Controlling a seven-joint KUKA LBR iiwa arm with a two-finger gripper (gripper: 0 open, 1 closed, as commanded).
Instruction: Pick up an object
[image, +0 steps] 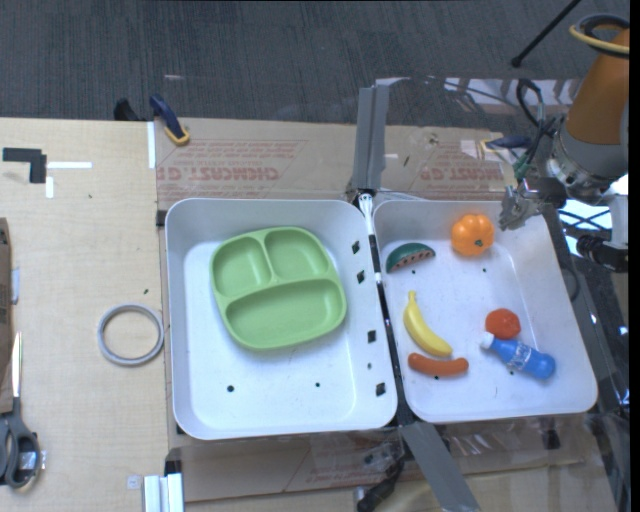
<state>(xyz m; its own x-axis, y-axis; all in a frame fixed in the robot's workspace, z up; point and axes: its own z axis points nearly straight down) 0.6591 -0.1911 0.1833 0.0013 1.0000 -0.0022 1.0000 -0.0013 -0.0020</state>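
While the gripper hangs just beside the orange, finger state impossible to tell, it should centre over the fruit, descend straight, then close gently.

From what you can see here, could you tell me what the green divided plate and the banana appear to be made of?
Green divided plate: probably moulded plastic, matte with a soft sheen; uniform colour, rounded compartment ridges. Banana: likely a plastic toy, smooth and evenly yellow with no blemishes, though real fruit can't be ruled out.
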